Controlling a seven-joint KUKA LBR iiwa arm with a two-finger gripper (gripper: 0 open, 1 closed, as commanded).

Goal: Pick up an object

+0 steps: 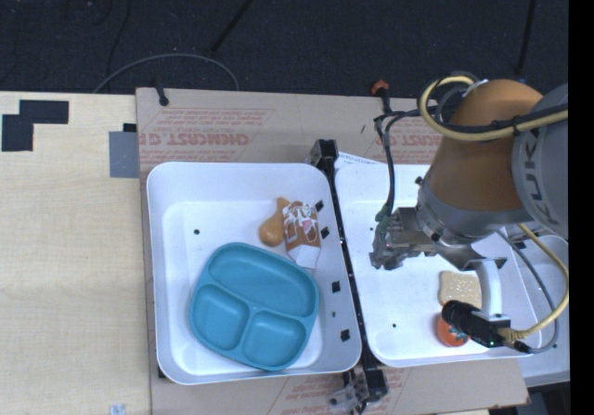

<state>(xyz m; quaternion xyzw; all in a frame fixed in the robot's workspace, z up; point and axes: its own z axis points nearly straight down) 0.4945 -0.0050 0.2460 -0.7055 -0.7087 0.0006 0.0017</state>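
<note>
Gripper (388,253) low over right bin (408,348), near its left wall; can't tell its opening, nothing visibly held; toast-like slice (459,289) and small red-orange object (451,331) sit at bin's right; left bin (167,218) holds blue divided plate (253,305) and gingerbread-man toy (292,225).

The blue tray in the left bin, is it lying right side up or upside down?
Right side up. The blue tray shows its three hollow compartments facing upward, and it lies flat on the floor of the left bin.
</note>
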